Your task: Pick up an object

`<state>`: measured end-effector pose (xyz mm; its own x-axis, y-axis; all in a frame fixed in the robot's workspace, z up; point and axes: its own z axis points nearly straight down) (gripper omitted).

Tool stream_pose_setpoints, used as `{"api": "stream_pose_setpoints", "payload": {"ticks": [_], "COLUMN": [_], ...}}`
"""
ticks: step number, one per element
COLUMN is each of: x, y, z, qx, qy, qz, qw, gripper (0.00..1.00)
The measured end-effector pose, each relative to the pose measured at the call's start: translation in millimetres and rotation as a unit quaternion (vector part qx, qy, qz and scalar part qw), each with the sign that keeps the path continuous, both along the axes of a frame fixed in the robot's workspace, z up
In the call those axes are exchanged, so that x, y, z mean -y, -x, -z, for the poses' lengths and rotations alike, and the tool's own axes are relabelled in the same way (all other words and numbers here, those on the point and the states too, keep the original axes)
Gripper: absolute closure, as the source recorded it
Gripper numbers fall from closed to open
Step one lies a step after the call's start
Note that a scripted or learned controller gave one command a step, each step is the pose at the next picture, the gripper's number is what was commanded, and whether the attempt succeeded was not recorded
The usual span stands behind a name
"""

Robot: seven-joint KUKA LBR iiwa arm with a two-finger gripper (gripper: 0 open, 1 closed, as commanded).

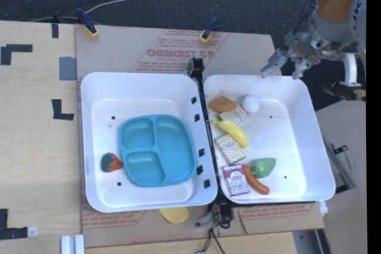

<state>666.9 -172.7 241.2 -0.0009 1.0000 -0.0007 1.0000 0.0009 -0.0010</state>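
My gripper [281, 72] hangs above the far rim of the right bin [297, 128], near its back right corner. Its fingers are spread open and hold nothing. Below and to its left, in that bin, lie a white ball [251, 104], a brown bread piece [222, 104], a yellow banana [232, 132] and a pale waffle-like block [230, 149]. Nearer the front are a green vegetable [262, 166], an orange-red sausage shape [256, 181] and a small red box [236, 180]. All of them lie apart from the gripper.
The left bin [101, 104] holds a blue divided plate [158, 149] and a strawberry [109, 162] at its left. A yellow disc [174, 215] peeks out under the bins' front edge. Black clips [195, 66] join the bins in the middle.
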Motion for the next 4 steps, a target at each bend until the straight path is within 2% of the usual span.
{"api": "stream_pose_setpoints", "payload": {"ticks": [1, 2, 3, 4], "x": [-59, -78, -72, -72], "y": [42, 50, 11, 14], "z": [60, 155, 156, 148], "qx": [-0.001, 0.001, -0.018, -0.025], "qy": [-0.001, -0.0003, -0.0052, -0.0055], "qz": [-0.001, 0.0, -0.001, -0.002], "qw": [1.0, 1.0, 0.9998, 0.9997], "gripper": [0.0, 0.0, 0.0, 1.0]}}
